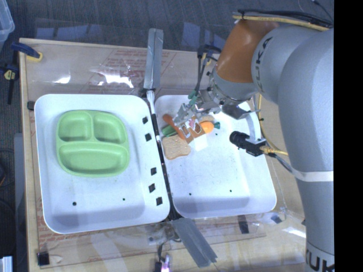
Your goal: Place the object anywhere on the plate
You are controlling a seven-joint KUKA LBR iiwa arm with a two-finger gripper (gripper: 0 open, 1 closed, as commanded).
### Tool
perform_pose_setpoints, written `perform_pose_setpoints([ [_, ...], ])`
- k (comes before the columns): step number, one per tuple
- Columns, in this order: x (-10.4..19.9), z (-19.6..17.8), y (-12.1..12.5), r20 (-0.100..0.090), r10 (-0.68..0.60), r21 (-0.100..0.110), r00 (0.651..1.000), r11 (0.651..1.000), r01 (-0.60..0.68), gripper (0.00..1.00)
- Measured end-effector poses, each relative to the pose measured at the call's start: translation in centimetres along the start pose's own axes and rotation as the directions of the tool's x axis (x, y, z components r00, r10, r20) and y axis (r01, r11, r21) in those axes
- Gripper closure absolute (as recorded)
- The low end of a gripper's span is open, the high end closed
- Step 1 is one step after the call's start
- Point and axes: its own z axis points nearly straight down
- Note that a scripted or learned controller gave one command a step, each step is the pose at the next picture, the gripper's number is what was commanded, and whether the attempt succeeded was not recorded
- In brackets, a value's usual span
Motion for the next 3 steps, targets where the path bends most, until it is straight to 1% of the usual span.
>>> perform_pose_setpoints([
  [1,9.7,0.5,2.6,0.001,-0.143,-0.001,0.990,0.990,0.143,1.00],
  [2,14.9,0.5,4.3,0.005,-0.445,-0.003,0.896,0.896,0.445,1.00],
  [3,14.9,0.5,4.3,0.006,-0.444,-0.004,0.896,0.896,0.444,0.00],
])
